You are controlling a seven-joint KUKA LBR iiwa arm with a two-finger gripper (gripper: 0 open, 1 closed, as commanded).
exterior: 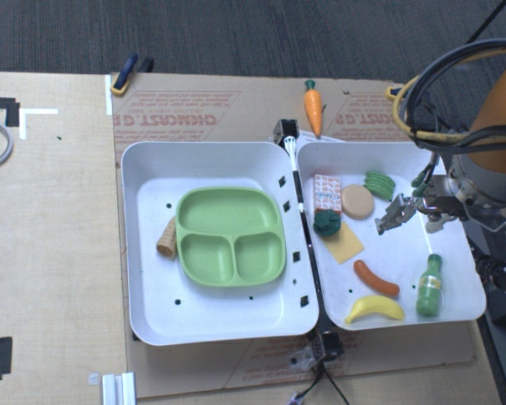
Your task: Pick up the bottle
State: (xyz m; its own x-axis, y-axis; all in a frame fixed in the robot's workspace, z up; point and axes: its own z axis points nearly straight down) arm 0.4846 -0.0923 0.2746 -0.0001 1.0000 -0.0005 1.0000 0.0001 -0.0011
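Gripper point(394, 216) fingertips indistinct above bottle point(429, 287)

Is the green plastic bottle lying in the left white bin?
No, the green plastic bottle lies in the right white bin, near the yellow banana.

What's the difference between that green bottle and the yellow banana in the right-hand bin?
The bottle is green with a pale label, while the banana is plain yellow. The bottle is straight and lies pointing up and down the view; the banana is curved and lies across it. The bottle sits by the bin's right wall, the banana along its near edge. Both lie in the right bin, untouched.
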